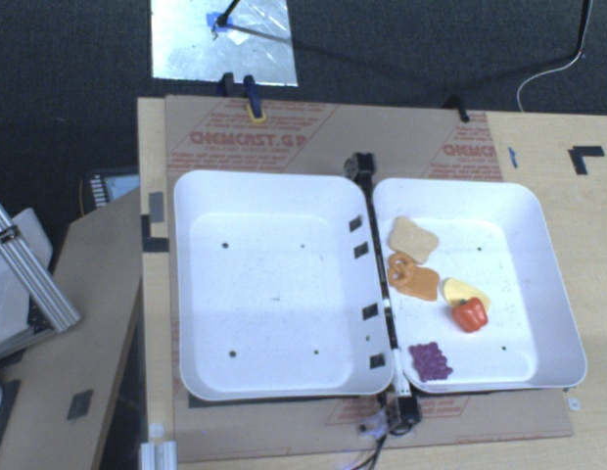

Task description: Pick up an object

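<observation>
With the hand's state impossible to tell, a sound pick would target the purple grapes (pixel 431 360), lying apart near the front wall of the right bin (pixel 548 262), rather than the red pepper (pixel 469 314) touching the yellow piece (pixel 458 290).

You're looking at a wooden bench (pixel 108 262) on dark carpet (pixel 69 67). A shiny foil sheet (pixel 223 27) lies on the carpet beyond it. A white cable (pixel 558 62) trails at upper right.
</observation>
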Robot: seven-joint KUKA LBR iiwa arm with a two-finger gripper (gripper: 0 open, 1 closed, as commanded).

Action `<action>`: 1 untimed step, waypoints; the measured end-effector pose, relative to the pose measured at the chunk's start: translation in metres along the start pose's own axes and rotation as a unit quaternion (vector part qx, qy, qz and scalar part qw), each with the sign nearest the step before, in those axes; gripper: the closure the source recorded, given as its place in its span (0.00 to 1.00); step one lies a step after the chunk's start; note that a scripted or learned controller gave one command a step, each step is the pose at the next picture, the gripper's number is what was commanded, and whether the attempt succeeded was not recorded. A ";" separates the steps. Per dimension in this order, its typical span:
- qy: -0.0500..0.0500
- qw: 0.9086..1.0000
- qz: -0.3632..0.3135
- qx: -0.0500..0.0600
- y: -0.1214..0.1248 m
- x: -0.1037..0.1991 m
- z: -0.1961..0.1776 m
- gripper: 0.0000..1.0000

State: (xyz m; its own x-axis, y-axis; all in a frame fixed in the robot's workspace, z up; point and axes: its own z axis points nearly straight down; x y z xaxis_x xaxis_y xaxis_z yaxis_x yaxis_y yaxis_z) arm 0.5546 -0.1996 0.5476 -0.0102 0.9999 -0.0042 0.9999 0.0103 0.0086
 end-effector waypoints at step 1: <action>0.002 1.000 0.002 0.004 -0.053 0.024 0.013 1.00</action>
State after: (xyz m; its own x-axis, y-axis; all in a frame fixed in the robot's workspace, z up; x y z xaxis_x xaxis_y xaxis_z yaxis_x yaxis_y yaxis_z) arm 0.5016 -0.1764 0.5342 -0.0055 1.0000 0.0005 1.0000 0.0055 0.0001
